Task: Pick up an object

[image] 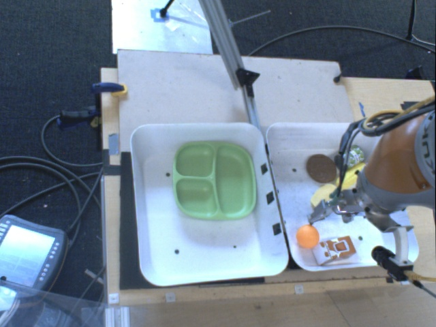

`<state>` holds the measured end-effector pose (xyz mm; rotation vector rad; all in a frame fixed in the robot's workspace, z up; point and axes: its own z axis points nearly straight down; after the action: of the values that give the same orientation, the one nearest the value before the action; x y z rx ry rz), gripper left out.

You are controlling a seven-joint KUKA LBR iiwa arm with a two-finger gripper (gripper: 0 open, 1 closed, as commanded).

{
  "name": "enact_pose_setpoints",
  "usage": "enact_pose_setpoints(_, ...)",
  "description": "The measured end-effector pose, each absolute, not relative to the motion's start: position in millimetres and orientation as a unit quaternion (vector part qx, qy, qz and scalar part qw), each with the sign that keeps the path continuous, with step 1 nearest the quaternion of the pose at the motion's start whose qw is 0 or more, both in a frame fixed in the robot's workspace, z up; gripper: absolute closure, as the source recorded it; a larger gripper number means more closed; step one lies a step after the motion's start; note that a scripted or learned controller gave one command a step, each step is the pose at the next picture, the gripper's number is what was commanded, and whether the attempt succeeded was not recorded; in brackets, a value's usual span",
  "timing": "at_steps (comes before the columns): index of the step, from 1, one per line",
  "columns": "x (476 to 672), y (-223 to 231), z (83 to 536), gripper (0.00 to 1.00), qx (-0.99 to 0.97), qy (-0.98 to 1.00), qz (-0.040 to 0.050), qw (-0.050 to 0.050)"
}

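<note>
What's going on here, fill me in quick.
A grey and orange robot arm reaches in from the right over the right bin, its gripper low among the objects there. Around it lie a brown disc, a yellow item, an orange ball and a small orange-and-white packet. Nothing is visibly held between the fingers yet. The left bin holds a green divided plate, untouched.

place: robot lab | signs: plywood bench [204, 87] clamped at its edge | loose cables [61, 169] on dark carpet | handheld control screen [24, 251] on floor | metal pole [221, 29] overhead
</note>
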<state>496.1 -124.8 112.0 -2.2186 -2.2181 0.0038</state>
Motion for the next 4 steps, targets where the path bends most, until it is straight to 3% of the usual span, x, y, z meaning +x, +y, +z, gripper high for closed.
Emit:
enact_pose_setpoints(1, 498.6, -125, 126, 1.0, -0.707, -0.707, -0.001, -0.001)
enact_pose_setpoints(2, 502.2, -128, 190, 1.0, -0.705, -0.709, -0.0024, -0.004)
enact_pose_setpoints(3, 504.2, -129, 219, 1.0, -0.705, -0.709, -0.0017, -0.003)
enact_pose_setpoints(4, 529.1, -85, 221, 1.0, -0.703, -0.711, -0.0017, -0.001)
